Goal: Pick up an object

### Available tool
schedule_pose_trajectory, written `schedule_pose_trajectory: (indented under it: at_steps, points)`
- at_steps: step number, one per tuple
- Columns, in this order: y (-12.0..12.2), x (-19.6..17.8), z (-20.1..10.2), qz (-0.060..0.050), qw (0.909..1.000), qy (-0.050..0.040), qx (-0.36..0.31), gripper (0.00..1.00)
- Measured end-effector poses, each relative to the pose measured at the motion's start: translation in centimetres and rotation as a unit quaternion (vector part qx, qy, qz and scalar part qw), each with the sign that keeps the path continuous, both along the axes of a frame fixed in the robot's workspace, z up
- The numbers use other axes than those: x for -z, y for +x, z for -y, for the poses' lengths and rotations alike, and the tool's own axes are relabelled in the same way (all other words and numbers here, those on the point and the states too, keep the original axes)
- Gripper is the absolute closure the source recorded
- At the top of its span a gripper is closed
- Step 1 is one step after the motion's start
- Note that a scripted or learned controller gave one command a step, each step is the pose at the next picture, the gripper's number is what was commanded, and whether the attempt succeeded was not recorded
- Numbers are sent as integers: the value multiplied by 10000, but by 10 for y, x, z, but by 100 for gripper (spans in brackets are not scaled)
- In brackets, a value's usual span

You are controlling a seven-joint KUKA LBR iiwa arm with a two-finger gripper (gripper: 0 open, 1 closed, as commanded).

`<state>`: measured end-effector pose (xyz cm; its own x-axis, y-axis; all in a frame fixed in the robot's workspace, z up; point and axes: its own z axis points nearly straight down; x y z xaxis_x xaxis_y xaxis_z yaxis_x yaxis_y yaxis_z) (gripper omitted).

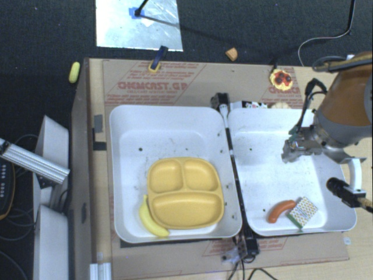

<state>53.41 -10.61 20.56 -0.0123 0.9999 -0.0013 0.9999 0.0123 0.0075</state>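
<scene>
A brown cardboard-covered bench [175,80] printed with red lettering stands on a dark carpeted floor [46,28], and it bears two shallow white bins side by side, taken here as measured from the black divider [230,156] that runs between them. Left of the divider, the left bin [125,156] holds a yellow sectioned tray [185,192], with a yellow banana [150,219] tucked against the tray's lower left edge. Right of the divider, the right bin [256,174] holds an orange sausage [281,210] near its front wall, and a small green-and-white box [303,212] lies just beside the sausage on the side away from the divider. Beyond the bench, up and left of the divider, a silvery sheet [140,16] lies on the floor, and a small pizza-like toy [281,79] sits on the cardboard behind the right bin. The grey arm with its orange band [352,92] reaches over the right bin's far side, and the gripper [294,149] hangs above the bin floor, well apart from the sausage and box, nothing visibly between its fingers; how wide it stands I cannot tell.
</scene>
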Motion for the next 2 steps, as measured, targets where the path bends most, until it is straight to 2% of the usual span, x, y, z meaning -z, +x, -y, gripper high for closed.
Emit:
schedule_pose_trajectory:
  at_steps: [1,2]
  points:
    - [1,-11,0,14,10000,-4,-23,100]
    - [31,51,-20,-39,10000,8,40,100]
